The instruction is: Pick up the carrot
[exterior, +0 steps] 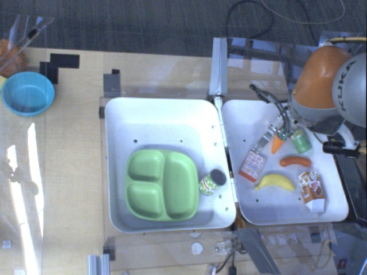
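The arm (330,85) reaches into the right bin (241,119) with the gripper (280,132) low over the carrot (277,144), so the step in hand looks like the closing stage of the approach, or the grasp itself. The carrot is a small orange piece lying directly under the gripper, its upper end hidden by the gripper and its pointed end sticking out toward the near side. How the jaws stand I cannot tell: the wrist covers them from this slanted angle, and nothing shows the carrot clamped between them. The next move, as I judge it, calls for the jaws to straddle the carrot across its narrow width, press in, and lift straight up, without catching the neighbours. Those crowd in closely: a green object (300,141) sits just beside the jaws on the arm's side, a red sausage (296,161) lies a little nearer than that, a silver packet (264,140) lies just on the other side, and a red-and-white packet (252,166) lies beyond it. Further toward the near rim lie a yellow banana (275,182) and a small carton (311,189). The left bin (149,116), well away from the jaws, holds a green divided tray (162,184) and a small can (211,181) touching the tray's edge.
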